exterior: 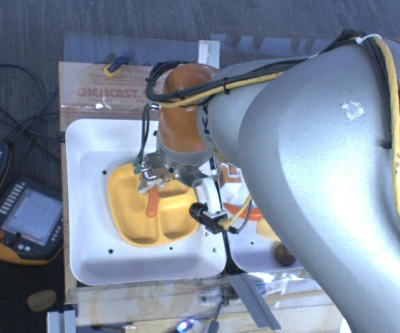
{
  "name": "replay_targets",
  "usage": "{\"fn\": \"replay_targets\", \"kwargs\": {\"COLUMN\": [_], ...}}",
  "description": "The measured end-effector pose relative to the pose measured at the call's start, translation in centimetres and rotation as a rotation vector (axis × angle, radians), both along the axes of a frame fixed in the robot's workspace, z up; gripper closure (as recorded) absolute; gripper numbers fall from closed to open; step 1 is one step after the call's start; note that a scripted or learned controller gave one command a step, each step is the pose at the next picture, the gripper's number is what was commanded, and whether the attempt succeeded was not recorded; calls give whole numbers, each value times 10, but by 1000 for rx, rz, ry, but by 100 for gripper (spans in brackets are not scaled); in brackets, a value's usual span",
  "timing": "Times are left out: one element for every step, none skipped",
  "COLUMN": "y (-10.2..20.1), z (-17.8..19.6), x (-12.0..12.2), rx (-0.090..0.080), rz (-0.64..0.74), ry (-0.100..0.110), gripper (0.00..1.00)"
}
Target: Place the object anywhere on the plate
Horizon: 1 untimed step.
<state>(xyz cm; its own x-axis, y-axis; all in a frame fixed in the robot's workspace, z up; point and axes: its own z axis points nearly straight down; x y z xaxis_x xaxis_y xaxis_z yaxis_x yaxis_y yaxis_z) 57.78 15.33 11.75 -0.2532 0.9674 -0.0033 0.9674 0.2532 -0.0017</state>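
A yellow plate (127,217) with a raised rim lies in the left white bin (89,255). My gripper (151,184) hangs over the plate's middle, below the orange wrist band. A small orange stick-shaped object (151,204) points down from between the fingertips, its upper end pinched there. Its lower end is over the plate's middle, close to the surface; whether it touches I cannot tell.
The right bin (255,261) holds an orange item (254,214) and a brown round item (282,255), mostly hidden by my arm. Cables and black fittings (210,214) hang off the wrist over the plate's right rim. A cardboard sheet (103,92) lies behind the bins.
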Motion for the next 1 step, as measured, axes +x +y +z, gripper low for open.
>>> {"fn": "replay_targets", "kwargs": {"y": [1], "z": [-1], "x": [-1], "rx": [1], "rz": [1], "ry": [1], "gripper": [0]}}
